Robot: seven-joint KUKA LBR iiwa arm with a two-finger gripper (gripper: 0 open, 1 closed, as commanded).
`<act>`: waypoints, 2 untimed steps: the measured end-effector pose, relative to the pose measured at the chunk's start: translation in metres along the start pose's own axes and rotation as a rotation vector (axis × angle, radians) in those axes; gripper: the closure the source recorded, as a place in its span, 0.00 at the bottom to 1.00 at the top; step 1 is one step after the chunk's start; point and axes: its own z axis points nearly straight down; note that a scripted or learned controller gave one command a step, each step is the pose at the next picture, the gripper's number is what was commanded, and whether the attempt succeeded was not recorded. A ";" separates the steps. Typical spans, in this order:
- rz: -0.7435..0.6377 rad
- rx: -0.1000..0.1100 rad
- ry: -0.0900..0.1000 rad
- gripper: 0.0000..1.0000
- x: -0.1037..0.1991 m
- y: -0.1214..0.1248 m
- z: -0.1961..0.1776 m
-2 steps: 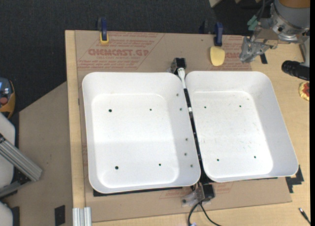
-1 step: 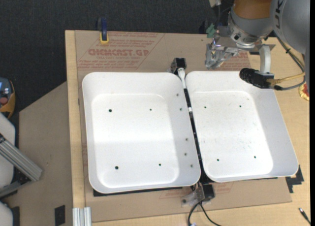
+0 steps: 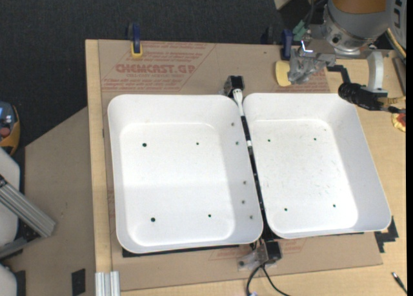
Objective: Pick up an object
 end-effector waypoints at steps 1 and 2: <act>0.000 0.004 0.001 1.00 -0.007 -0.020 -0.019; -0.006 0.006 0.003 1.00 0.082 0.019 0.052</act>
